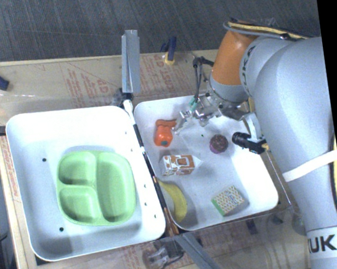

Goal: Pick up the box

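The box, a small white carton with orange and brown print, lies flat in the middle of the right bin. My gripper hangs at the bin's far side, above and to the right of the box and clear of it. It is just right of an orange toy. Nothing shows in the gripper.
A yellow banana lies against the right bin's near left wall. A green patterned block sits near the front, and a dark purple round fruit is to the box's right. The left bin holds a green divided plate.
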`<action>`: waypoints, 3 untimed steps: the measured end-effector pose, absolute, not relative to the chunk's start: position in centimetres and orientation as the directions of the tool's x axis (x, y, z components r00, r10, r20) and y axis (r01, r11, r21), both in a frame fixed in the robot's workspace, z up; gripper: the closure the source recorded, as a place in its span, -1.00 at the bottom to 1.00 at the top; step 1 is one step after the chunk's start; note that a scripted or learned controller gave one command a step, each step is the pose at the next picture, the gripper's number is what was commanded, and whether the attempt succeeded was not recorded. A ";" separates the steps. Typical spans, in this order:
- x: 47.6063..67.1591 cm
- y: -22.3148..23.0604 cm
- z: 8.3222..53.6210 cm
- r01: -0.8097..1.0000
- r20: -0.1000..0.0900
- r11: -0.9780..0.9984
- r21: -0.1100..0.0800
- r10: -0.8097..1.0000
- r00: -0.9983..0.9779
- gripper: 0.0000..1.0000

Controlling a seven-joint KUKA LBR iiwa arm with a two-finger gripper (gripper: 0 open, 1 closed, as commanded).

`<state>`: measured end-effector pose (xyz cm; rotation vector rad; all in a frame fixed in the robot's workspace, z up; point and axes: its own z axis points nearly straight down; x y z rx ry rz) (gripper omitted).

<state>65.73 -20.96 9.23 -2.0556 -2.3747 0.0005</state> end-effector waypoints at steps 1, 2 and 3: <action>56.6 -21.0 15.7 0.950 0.001 0.314 -0.001 0.950 -0.314 -1.00; 58.7 -21.0 10.7 0.987 0.000 0.163 0.000 0.987 -0.163 -1.00; 54.8 -21.0 12.6 0.984 0.002 0.176 -0.002 0.984 -0.176 -1.00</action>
